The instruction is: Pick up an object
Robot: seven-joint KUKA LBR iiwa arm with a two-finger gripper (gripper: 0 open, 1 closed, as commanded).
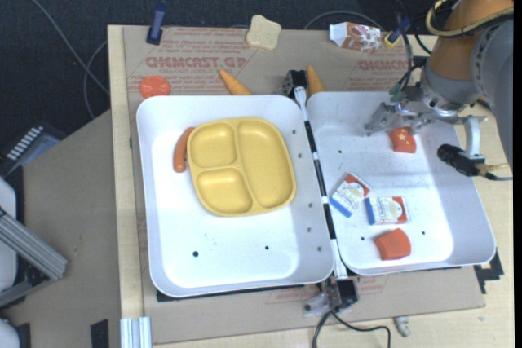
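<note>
Nearest the camera, a red block is seen at the front of the right bin, with two small cartons lying just behind it. Farther back in that bin, a small red object is found directly beneath the gripper, whose fingers are spread apart; nothing is pinched between them. The left bin is occupied by a yellow divided plate, and an orange sausage is laid beside its left edge.

Grey arm with orange band, yellow cable loop, metallic hand.
</note>
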